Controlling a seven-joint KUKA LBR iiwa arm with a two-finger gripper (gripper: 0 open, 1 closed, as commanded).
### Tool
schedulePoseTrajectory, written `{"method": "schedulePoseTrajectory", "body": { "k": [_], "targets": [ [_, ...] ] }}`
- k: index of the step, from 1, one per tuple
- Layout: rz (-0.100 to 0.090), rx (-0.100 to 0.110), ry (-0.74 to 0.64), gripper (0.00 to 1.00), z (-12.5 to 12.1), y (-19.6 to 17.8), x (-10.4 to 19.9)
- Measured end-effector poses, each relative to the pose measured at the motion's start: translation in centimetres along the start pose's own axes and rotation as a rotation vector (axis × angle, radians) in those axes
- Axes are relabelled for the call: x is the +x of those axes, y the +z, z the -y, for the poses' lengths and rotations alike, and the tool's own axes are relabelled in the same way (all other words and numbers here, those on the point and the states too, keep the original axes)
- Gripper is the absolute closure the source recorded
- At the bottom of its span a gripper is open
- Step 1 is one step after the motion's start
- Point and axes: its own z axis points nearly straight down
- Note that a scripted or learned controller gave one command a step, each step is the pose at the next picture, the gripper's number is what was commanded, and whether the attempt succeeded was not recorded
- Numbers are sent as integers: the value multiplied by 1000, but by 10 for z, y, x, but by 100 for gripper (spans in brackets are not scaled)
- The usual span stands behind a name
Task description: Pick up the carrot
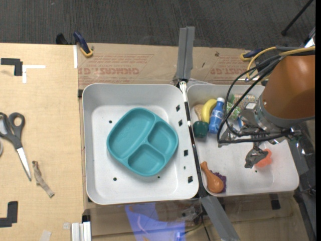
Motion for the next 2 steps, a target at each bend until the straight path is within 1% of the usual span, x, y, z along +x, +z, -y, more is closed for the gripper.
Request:
{"method": "schedulePoseTrajectory", "body": {
  "k": [1,2],
  "targets": [
    [-2,-5,-485,0,-23,1,10],
    [-1,-6,-868,0,-87,1,-44]
  ]
}}
